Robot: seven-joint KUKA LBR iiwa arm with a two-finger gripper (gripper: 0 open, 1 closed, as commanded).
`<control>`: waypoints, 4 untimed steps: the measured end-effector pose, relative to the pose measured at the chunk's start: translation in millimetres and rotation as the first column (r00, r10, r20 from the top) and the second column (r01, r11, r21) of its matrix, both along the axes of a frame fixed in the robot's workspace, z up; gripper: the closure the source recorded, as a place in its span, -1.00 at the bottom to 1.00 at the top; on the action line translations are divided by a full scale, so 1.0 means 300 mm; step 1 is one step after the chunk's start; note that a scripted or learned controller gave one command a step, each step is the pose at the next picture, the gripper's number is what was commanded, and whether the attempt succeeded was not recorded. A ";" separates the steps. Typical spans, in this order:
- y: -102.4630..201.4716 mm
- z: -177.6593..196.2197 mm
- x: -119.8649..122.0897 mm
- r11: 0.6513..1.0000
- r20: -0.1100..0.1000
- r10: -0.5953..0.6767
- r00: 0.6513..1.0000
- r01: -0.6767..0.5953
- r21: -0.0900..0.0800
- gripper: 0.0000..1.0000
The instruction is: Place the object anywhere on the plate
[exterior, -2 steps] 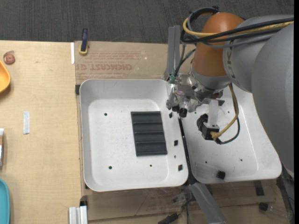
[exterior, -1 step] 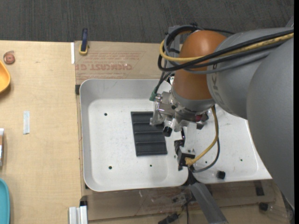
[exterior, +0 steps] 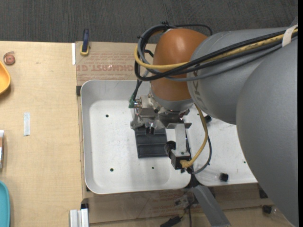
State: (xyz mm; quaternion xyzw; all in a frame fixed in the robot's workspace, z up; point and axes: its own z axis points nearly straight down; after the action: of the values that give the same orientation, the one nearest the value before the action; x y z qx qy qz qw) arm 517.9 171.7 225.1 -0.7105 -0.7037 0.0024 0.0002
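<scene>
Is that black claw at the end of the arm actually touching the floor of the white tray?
Cannot tell. In the camera view the gripper hangs straight over the white bin, and its own body hides where its tip meets or clears the floor.

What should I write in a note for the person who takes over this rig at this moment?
Gripper: low over the left bin, near its middle; the wrist hides the fingers, so open or shut cannot be told.
Object and plate: I cannot make out either one. A small dark thing lies in the right bin; what it is cannot be told.
Done: no placing can be confirmed.
Left: find the object and the plate, check the grip, then set the object on the plate.
</scene>
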 end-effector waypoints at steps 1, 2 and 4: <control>0.048 -0.053 0.183 0.980 -0.001 0.198 0.980 -0.198 0.000 1.00; 0.170 -0.082 0.320 0.767 0.002 0.641 0.767 -0.641 0.002 1.00; 0.118 0.315 0.077 0.839 0.001 0.545 0.839 -0.545 0.001 1.00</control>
State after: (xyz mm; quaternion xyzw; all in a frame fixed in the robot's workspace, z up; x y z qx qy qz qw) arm 540.9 207.1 319.5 -0.4812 -0.8766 0.0016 -0.0002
